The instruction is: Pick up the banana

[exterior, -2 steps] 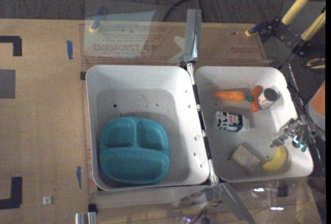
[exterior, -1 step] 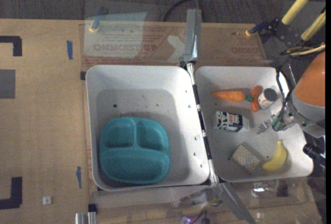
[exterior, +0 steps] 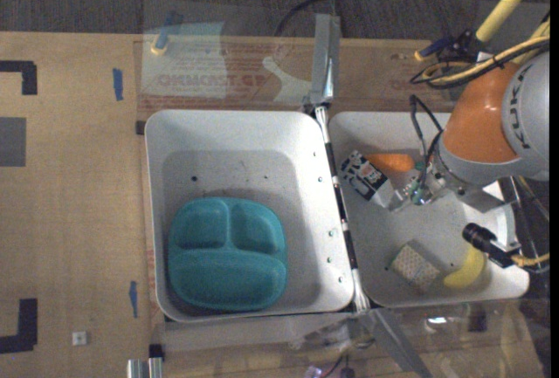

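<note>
The banana point(exterior: 465, 270) lies at the right bin's point(exterior: 376, 280) five o'clock corner, partly under a black part of the arm point(exterior: 489, 119), with a tan sponge point(exterior: 414, 264) just beside it at its nine o'clock. The gripper point(exterior: 403, 195) sits low over the middle of that bin, well apart from the banana toward eleven o'clock, next to a small carton point(exterior: 362, 175) and an orange item point(exterior: 390, 163); whether its jaws are spread or pressed together I cannot tell. A teal tray point(exterior: 227, 256) lies in the left bin point(exterior: 227, 134).
</note>
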Robot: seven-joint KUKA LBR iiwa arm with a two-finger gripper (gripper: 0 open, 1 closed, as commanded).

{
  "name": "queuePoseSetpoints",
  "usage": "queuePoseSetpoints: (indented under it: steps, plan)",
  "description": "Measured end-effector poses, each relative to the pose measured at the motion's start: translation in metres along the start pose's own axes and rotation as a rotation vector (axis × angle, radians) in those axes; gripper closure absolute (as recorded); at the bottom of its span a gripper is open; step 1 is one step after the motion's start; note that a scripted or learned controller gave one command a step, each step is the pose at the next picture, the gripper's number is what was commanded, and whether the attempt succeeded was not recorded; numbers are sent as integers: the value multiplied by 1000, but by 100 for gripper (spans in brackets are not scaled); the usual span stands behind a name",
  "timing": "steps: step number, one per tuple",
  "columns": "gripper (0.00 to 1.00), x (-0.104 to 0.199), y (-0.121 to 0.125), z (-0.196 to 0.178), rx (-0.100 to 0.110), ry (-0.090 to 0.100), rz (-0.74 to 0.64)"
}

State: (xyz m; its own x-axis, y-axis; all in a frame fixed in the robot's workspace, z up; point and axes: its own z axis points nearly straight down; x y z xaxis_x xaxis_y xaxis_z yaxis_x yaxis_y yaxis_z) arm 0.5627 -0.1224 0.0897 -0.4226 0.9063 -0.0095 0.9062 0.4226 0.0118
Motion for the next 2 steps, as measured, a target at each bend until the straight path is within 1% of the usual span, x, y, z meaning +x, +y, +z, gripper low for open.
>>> queuePoseSetpoints:
  steps: [1,2]
  plan:
    - [0,2,0,1,3,4,-1]
    - [0,11,-58,-65,11,9,-52]
